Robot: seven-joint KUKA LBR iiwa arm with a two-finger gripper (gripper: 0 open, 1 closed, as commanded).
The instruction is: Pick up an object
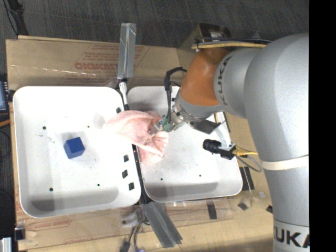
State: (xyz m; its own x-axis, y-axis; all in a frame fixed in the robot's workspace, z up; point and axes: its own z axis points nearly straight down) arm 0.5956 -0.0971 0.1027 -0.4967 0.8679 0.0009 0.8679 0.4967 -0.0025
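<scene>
1. Grey arm [273,104] looms closest to you, reaching in from the right, bent down over the right bin [184,190].
2. Your gripper [164,124] sits at the pink cloth's [137,130] right end.
3. That cloth drapes leftward across the divider toward the left bin [31,140].
4. You can't tell the jaw state; possibly pinching cloth.
5. Blue cube [74,147] lies well apart.

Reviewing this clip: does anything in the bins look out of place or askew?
Yes. The pink cloth is crumpled and draped across the divide between the left bin and right bin, with the gripper at its edge. The blue cube sits normally.
</scene>
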